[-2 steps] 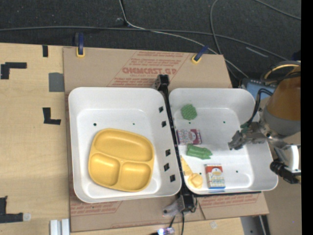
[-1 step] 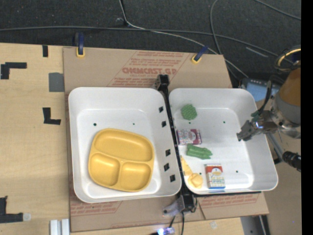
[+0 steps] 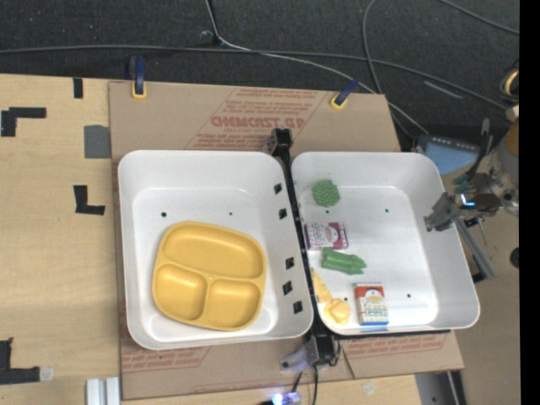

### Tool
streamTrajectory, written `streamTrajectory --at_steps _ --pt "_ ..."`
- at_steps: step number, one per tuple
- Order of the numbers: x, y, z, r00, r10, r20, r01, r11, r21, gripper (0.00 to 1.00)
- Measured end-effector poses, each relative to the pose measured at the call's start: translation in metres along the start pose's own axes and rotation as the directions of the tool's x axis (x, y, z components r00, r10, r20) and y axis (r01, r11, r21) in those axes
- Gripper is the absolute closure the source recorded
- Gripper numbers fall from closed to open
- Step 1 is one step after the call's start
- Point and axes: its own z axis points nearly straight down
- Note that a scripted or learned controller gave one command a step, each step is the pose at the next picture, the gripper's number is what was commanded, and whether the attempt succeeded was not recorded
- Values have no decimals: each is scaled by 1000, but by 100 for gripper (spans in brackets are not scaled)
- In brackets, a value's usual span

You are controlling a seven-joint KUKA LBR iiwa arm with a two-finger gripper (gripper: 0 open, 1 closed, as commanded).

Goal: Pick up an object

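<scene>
Your gripper (image 3: 440, 218) sits at the right rim of the right bin (image 3: 422, 169), low over the edge, with the arm's wrist hardware behind it at the view's right side. You cannot tell whether the pincer is released or clenched; the tip is a small dark grey shape and too blurred. Nothing is visible between its tips.

Pickable things all lie in the right bin, toward its left half, well apart from the gripper. Far-most: a green knobbly lump (image 3: 326, 193), rounded, rough textured, near the divider. Just nearer than that, a small flat packet (image 3: 326, 236), white and grey with a magenta patch, print unreadable. Just beside it on the near side, a green elongated piece (image 3: 343, 262), smooth, lying roughly left to right, a bit tilted. Near corner: a small box (image 3: 370, 304) with a red top half, a white middle and a blue strip at the near end, lying flat. Left of it, a yellow item (image 3: 329, 300), pale, irregular, running along the divider, close to the box but apart from it.

The left bin (image 3: 135, 171) holds a yellow divided tray (image 3: 209, 274), three compartments, one large far, two smaller near, lying flat and slightly rotated.

Both bins rest on a cardboard sheet (image 3: 253, 116) with red print, clamped at its far edge.
</scene>
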Motion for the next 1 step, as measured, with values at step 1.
streamTrajectory --at_steps 1 --pt "0 0 -7 1000 1 -1 -1 1000 4 100"
